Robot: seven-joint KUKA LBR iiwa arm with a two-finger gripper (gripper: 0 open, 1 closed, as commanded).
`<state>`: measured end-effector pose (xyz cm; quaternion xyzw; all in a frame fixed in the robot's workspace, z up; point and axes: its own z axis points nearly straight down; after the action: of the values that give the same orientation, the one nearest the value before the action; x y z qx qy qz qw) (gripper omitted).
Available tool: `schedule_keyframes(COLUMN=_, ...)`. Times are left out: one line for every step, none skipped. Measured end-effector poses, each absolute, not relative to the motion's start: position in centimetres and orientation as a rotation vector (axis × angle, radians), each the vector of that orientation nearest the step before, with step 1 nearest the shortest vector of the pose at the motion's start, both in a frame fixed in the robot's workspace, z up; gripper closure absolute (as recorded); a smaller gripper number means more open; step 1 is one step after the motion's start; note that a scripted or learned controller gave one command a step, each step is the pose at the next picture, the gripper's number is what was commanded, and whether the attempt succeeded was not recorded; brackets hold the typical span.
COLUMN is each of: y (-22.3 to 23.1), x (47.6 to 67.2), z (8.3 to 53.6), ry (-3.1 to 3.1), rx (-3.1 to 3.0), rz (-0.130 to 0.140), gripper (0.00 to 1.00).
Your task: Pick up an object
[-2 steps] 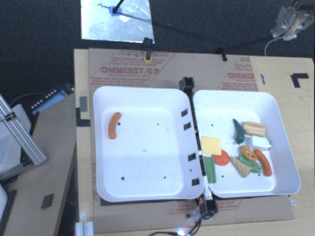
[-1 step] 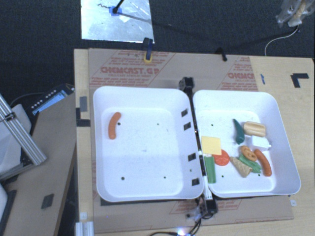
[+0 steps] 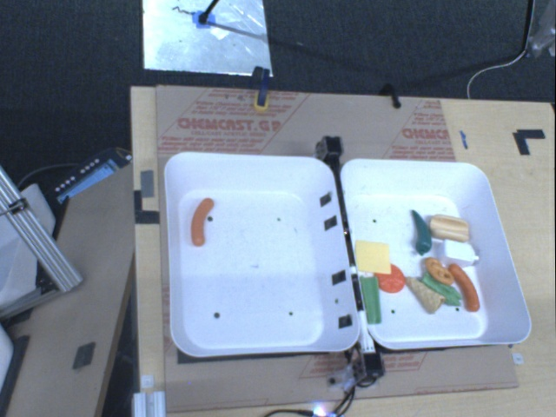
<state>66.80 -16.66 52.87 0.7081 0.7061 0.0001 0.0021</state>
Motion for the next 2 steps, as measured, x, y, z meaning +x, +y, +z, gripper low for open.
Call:
schedule_keyframes(y=-20.27, x=66.81, z=53.59, ry=2.217, rx=2.219, rz=0.002, gripper=1.0)
schedule_keyframes(y=-20.2, x=66.85, z=53.56, ry=2.221, rx=2.216, rz=0.002, gripper=1.0)
